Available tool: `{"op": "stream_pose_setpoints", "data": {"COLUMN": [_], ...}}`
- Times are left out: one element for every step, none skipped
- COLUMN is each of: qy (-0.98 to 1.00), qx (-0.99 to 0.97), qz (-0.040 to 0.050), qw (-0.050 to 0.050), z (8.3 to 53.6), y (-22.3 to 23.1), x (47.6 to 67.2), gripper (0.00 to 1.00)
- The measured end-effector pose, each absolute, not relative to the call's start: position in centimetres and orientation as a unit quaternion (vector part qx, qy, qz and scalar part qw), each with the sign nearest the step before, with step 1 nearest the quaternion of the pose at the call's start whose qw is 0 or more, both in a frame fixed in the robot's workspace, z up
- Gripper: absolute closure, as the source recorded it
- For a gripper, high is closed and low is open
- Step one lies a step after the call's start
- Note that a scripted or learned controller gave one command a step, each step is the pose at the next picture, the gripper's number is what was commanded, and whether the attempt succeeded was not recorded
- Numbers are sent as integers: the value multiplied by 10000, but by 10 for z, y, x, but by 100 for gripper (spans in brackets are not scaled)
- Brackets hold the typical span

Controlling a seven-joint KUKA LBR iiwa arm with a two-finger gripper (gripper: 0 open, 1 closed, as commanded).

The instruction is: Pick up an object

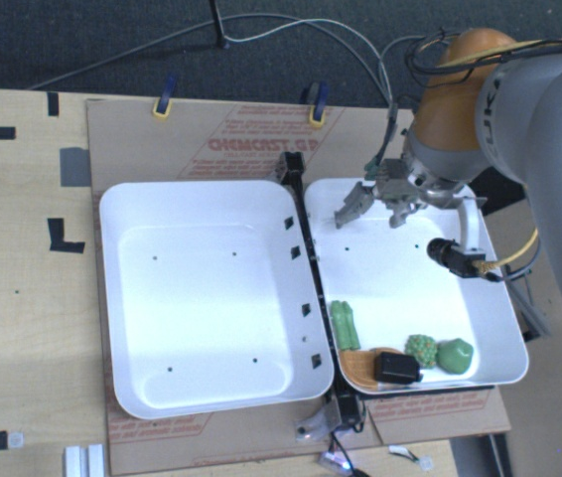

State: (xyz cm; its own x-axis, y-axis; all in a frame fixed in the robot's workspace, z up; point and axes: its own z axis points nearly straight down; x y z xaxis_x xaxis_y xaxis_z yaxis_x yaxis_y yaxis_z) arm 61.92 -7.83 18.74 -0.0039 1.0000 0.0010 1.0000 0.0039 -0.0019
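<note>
1. Gripper position first: you have it over the upper part of the right bin, at about twelve o'clock of that bin's floor, with the two fingers spread apart and nothing between them
2. Targets all lie well apart from it, bunched along the six o'clock edge of the same bin: a long green piece toward seven o'clock beside the divider, a black block resting on a flat wooden piece at six, a knobbly green object just beside it, and a smooth green object toward five o'clock
3. Choose one with room around it. The long green piece looks the safest bet, since it lies apart from the others, though it is close to the bin wall
4. Turn the wrist so the fingers straddle its narrow width, not its length
5. Come down centred, because a finger landing on top will likely push it away
6. Avoid the black block on the wood; I judge that stack likely to slip
7. The left bin needs no visit for this pick
</note>
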Motion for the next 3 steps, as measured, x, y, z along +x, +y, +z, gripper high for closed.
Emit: {"op": "stream_pose_setpoints", "data": {"qy": [-7338,-7083,-7072], "qx": [-6794,-7059,-7070], "qz": [2,0,4], "qw": [1,9,3], "z": [189,189,199], "y": [-71,-17,-20], "x": [650,559,559], "gripper": [0,0,100]}}
